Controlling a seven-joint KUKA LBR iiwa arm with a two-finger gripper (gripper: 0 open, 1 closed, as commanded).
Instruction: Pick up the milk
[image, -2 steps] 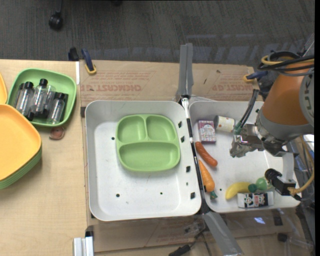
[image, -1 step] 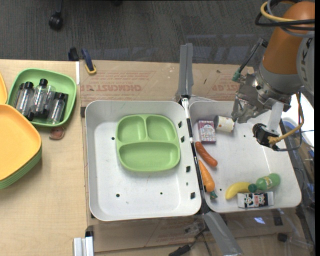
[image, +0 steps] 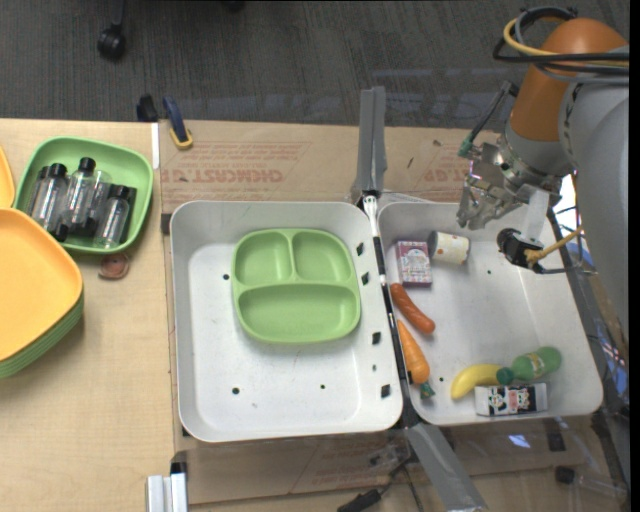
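The milk (image: 511, 399) is a small white carton with black cow patches, lying on its side at the front right corner of the right bin (image: 470, 325). My gripper (image: 478, 212) hangs over the bin's far edge, well away from the milk and just right of a small cream cup (image: 450, 247). Nothing shows between its fingers.
In the right bin lie a pink-and-white box (image: 413, 264), two carrots (image: 412, 310) (image: 414, 353), a banana (image: 472, 379) and a green bottle (image: 531, 365) next to the milk. The left bin (image: 200, 330) holds a green divided plate (image: 296, 284). A green tray of bottles (image: 85, 194) and orange plates (image: 35, 300) sit at left.
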